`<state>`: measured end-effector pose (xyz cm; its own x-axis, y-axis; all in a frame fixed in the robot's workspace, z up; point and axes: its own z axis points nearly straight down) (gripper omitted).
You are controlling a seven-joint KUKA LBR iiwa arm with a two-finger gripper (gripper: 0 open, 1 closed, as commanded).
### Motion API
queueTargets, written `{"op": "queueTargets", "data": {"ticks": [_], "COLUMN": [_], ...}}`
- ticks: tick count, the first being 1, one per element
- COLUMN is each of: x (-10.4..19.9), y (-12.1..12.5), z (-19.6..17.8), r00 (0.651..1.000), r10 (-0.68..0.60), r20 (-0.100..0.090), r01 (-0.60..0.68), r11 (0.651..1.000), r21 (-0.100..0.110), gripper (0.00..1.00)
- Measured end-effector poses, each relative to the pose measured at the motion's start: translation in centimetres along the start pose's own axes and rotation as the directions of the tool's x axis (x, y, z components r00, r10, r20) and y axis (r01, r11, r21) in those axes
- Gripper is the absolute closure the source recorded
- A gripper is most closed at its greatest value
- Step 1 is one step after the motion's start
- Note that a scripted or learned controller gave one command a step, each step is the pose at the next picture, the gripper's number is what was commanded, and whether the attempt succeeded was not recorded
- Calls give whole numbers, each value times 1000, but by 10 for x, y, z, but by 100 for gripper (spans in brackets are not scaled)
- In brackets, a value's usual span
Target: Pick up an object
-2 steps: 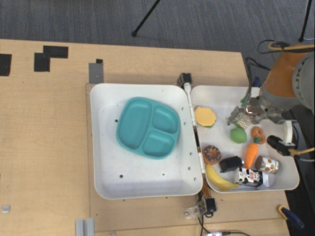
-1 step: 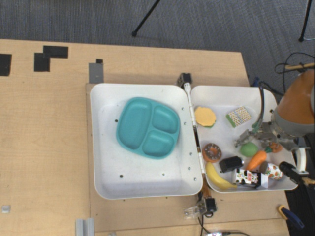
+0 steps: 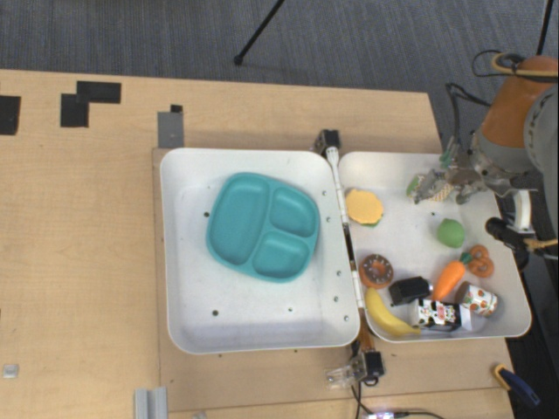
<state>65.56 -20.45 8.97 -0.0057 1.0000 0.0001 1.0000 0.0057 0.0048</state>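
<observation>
Hanging over the far right part of the right bin (image 3: 393, 168), at the end of the grey arm (image 3: 515, 120) with its orange band: the jaws, tilted toward the view's left. Spread of the jaws not to be told from this slant; nothing seen held between them. Just below the jaws in the view, apart from them: a green ball (image 3: 451, 232), alone on bare white floor. To the jaws' left, near the wall between the bins: a yellow-orange disc (image 3: 364, 207), lying flat. Further below the jaws, crowded along the bin's near edge: an orange carrot (image 3: 449, 279) with a small orange-red piece (image 3: 477, 262) just beside its upper end, a white printed cup (image 3: 479, 301) on its side, a printed carton (image 3: 441, 315), a black block (image 3: 409, 290) touching the carton, a banana (image 3: 389, 314) curved along the near left corner, and a brown ring-shaped piece (image 3: 377, 271) just above the banana. Well to the left of the jaws, in the left bin (image 3: 179, 260): a teal divided plate (image 3: 262, 225), set at a slant near the middle. Under both bins: a pale wooden worktop (image 3: 79, 251).
</observation>
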Motion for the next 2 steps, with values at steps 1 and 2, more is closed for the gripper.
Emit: {"op": "queueTargets", "data": {"ticks": [1, 2], "x": [1, -1], "y": [13, -54], "z": [3, -24], "r00": [1000, 1000], "r10": [-2, 3], "r20": [-7, 2], "r01": [2, -3], "r11": [1000, 1000], "r21": [16, 2], "gripper": [0, 0]}}
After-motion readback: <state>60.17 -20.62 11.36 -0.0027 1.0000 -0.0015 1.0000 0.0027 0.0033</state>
